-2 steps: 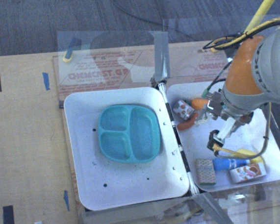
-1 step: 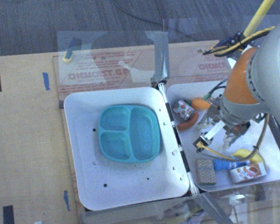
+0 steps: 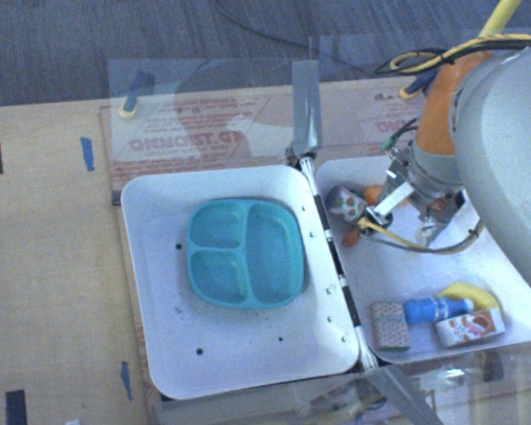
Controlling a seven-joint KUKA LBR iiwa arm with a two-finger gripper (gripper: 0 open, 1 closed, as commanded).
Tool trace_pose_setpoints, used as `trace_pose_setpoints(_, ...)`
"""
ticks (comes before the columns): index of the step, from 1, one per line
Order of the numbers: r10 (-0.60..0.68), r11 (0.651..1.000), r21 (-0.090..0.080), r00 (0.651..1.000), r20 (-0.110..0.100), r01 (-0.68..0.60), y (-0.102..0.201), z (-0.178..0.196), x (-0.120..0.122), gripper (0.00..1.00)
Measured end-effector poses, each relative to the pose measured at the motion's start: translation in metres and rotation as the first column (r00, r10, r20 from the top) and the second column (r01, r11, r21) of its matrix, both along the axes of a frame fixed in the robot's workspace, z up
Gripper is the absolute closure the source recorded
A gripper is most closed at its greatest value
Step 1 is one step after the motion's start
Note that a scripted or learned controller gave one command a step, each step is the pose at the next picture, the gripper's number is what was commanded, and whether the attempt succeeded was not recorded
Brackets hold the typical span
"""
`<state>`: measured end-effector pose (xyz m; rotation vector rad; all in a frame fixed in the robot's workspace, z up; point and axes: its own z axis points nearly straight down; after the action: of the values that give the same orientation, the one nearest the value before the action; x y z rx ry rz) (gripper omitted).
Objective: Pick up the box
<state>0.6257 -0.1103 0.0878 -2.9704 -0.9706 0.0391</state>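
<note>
Two shallow white bins were seen side by side on the bench. In the left bin (image 3: 167, 356), a teal three-compartment plate (image 3: 247, 253) lay near the middle. The grey arm (image 3: 506, 137) with its orange band reached over the right bin (image 3: 527, 308) from the right edge, and the gripper (image 3: 397, 205) was held low near that bin's far edge, above a small cluster of objects at the far left corner, among them something grey-and-red (image 3: 344, 201) and an orange piece (image 3: 373, 193). Whether the gripper was released or clenched could not be told.

The box (image 3: 469, 327), small, red and white, lay flat against the near edge of the right bin, towards its right corner. Just beside it were a blue bottle (image 3: 436, 309), a yellow banana-like piece (image 3: 474, 293) and a brownish sponge (image 3: 389, 325), all well apart from the gripper.
</note>
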Motion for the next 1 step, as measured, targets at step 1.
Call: trace_pose_setpoints(1, -0.348, 0.938, -0.007, 0.938, 0.018, 0.348, 0.0038, -0.002, 0.0111, 0.0)
